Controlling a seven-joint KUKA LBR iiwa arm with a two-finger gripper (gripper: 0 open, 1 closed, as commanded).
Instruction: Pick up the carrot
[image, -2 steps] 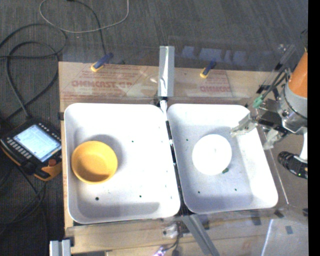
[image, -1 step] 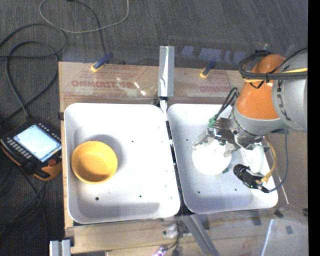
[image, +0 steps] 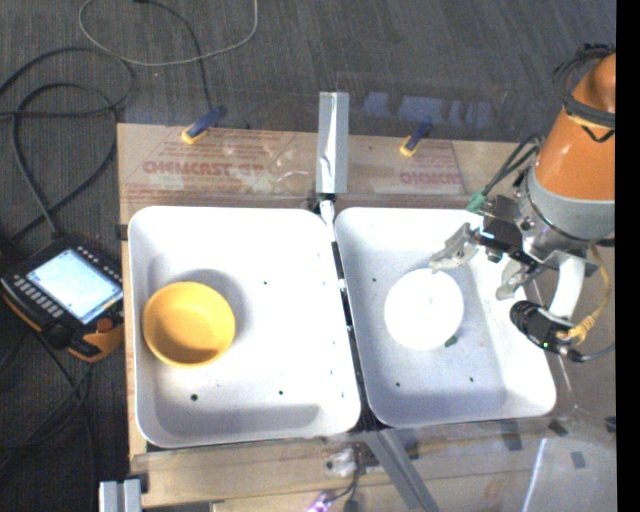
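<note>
1. Carrot handling, as a judgement: probably light, stiff and smooth, so liable to roll or slip. It is best pinched across its thick middle, with the fingers square to its length.
2. Carrot position: I cannot make it out. A tiny green speck (image: 452, 342) touches the near edge of the white plate (image: 424, 310) in the right bin (image: 455, 412), but it is too small to identify.
3. The left bin (image: 250, 430) holds a yellow bowl (image: 190, 322), whose inside looks bare.
4. The gripper (image: 468, 278) hangs over the right bin's far right side, beside the plate. Its fingers are spread wide with nothing between them.
5. The arm (image: 575, 170) and its cables hide that bin's right corner, so the carrot may lie beneath them.
</note>
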